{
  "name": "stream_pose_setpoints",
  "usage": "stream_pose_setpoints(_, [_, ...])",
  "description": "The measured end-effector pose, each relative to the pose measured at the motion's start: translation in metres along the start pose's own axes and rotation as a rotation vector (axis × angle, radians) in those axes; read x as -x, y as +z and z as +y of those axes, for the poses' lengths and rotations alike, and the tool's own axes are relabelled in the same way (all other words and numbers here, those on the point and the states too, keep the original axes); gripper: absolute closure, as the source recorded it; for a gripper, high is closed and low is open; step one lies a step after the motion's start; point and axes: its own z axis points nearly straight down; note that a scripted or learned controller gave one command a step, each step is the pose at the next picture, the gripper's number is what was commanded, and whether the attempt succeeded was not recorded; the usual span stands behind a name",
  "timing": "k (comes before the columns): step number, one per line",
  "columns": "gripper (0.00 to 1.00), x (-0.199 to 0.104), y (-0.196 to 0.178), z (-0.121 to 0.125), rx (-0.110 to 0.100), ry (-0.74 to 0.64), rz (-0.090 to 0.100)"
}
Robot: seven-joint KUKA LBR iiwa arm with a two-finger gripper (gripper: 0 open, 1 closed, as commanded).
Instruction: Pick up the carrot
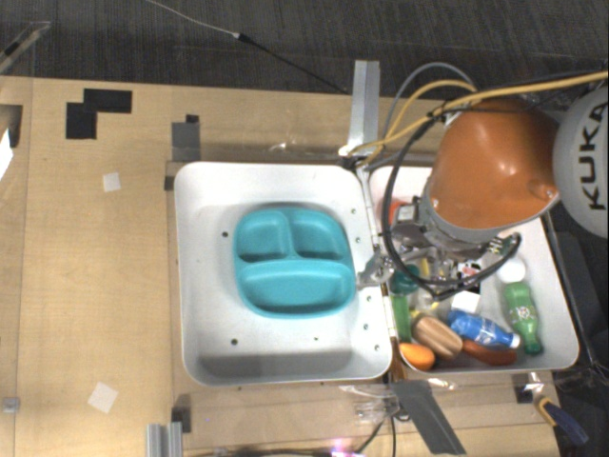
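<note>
Glossy orange wrist dome (495, 165) hides gripper, state unclear; smooth rounded carrot (416, 354) in bin corner

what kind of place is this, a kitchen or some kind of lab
Most likely a robot lab. A grey and orange arm reaches over two white bins on a plywood bench, with toy food in one and a teal tray in the other.

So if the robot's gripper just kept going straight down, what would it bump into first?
Probably the pile in the right bin. The gripper points down over its left part, near a green bottle and a tan bread-like piece. The orange carrot lies nearer the bin's front corner. Depth is hard to judge from above.
</note>
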Motion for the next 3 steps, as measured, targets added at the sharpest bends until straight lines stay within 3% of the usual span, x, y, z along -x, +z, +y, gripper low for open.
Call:
stream_pose_setpoints(1, [1.00, 0.002, -0.013, -0.003, -0.011, -0.003, -0.006])
stream_pose_setpoints(2, [1.00, -0.003, 0.010, 0.004, -0.003, 0.521, -0.001])
stream_pose_setpoints(3, [1.00, -0.002, -0.058, 0.022, -0.007, 0.990, -0.007])
